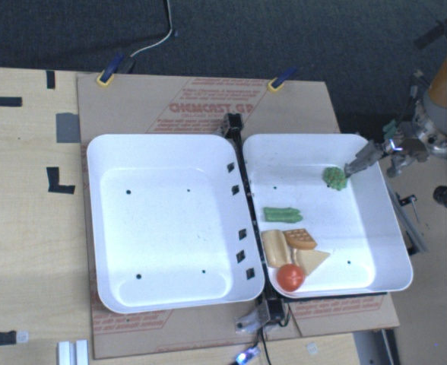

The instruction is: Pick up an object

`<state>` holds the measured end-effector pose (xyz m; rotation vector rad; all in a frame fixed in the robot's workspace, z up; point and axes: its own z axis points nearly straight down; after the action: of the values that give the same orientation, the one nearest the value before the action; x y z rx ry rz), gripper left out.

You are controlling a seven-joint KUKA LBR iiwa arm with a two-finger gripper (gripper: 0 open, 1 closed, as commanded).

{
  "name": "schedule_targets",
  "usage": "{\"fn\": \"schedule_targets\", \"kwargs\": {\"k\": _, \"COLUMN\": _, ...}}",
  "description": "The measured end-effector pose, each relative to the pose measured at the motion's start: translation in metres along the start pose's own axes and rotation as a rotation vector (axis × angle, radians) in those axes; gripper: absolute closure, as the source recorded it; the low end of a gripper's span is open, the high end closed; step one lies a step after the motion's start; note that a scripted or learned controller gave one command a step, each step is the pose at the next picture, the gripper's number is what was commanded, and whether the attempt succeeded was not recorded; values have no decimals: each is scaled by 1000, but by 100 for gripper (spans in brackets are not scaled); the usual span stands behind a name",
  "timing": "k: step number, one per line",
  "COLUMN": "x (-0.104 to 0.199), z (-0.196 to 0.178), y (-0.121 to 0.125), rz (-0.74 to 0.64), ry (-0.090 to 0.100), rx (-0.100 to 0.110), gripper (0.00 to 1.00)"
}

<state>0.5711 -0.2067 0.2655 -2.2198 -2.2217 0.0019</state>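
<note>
**K:** Broccoli piece point(334, 178) in right bin point(375, 226), near far right corner, well apart from everything else. Gripper point(350, 169) right at it, tips touching or just beside its right side. Looks like approach or grasp step, not lifted yet.

**R:** Fingers?

**K:** Cannot tell how far open. Too small and dark at the tips. No sign of the green piece between them, so not calling it held.

**R:** Other candidates?

**K:** Green bean pod point(283, 215) mid-bin near the divider edge. Bread roll point(274, 247), waffle point(300, 239), cheese wedge point(315, 259) and tomato point(290, 277) bunched toward near left corner, touching each other. Harder picks, probably. Left bin point(109, 204) not in play.

**R:** Advice for this step?

**K:** Centre over the broccoli before closing, not off its right side. Coming in at a slant from the right wall, so likely to nudge it leftward. Straddle it, go low to bin floor, close, then lift straight. Soft lumpy shape, should tolerate a firm squeeze. Watch clearance to right rim.
</note>
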Motion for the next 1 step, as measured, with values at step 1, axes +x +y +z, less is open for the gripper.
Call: {"fn": "schedule_targets", "kwargs": {"k": 1, "x": 70, "z": 99, "y": -15, "rz": -5, "ry": 5, "rx": 10, "gripper": 0}}
